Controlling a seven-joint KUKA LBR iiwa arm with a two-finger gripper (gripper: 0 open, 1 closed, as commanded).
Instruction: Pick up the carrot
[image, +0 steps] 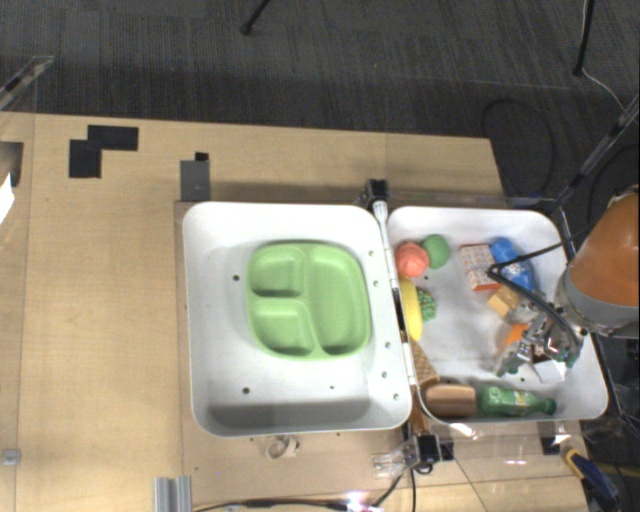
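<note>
Right bin: carrot beside tool

**A robot test bench in a lab**

This looks like a robotics lab, not a home or a shop. A plain wooden bench stands on dark grey carpet, with black square markers stuck to its top. Two shallow white bins sit side by side, held in place by metal brackets at the edges. Loose cables trail over the carpet and along the bench's near edge. The things in the bins are toy food and small packets, with a green divided plate in the left bin: test props, not a meal.
</note>
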